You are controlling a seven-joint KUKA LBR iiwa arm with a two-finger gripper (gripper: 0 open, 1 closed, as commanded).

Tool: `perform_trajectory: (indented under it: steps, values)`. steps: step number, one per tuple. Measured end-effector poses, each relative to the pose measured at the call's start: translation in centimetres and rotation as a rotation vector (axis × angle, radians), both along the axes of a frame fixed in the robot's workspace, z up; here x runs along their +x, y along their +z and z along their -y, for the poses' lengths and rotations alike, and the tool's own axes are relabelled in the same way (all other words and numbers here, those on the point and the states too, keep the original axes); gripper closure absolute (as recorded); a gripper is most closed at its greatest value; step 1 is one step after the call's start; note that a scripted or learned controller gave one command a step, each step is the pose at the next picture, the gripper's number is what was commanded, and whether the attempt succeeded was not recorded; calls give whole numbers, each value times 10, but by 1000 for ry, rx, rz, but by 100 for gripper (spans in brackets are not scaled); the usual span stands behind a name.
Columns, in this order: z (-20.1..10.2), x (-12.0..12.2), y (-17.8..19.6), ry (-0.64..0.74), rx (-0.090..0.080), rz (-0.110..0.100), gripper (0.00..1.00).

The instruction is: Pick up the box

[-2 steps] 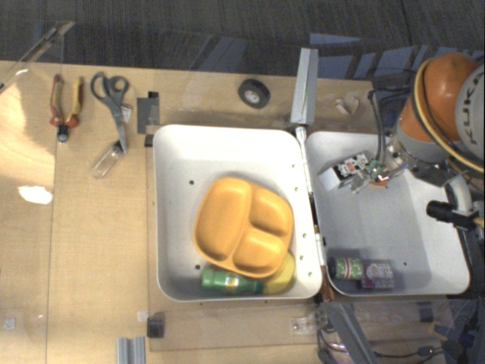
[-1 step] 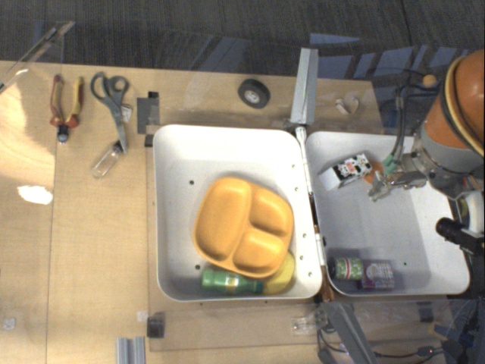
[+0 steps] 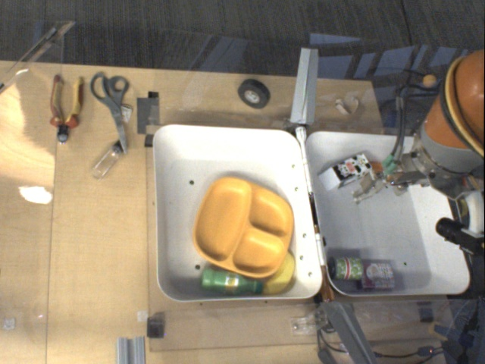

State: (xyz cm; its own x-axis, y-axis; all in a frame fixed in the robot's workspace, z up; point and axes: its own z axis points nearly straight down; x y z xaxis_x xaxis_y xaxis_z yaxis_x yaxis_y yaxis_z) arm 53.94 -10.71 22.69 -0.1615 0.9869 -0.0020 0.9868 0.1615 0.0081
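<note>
Can (image 3: 348,268) + dark bottle (image 3: 378,273) at near wall of right bin (image 3: 424,241), well below my gripper (image 3: 362,189). Fingers spread, nothing between. Box (image 3: 351,167) just above-left of tips, close, not touching. Yellow plate (image 3: 244,224) in left bin (image 3: 176,203), far left of me.

1. The arm (image 3: 462,105) was cut off by the right edge.
2. The gripper (image 3: 362,192) was too small to show its finger state.
3. The yellow tray (image 3: 244,224) hid part of the green bottle (image 3: 227,281) in the left bin (image 3: 174,203).
</note>
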Motion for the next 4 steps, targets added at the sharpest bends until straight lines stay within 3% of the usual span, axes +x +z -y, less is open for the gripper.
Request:
perform_trajectory:
  steps: [1,2,3,4]
  values:
    - [41,-51,-13,48,-1,-3,0]
    - [15,-50,-15,-204,2,-1,0]
    - [94,-51,-40,-306,0,-4,0]
    - [25,-52,-98,-622,4,-8,0]
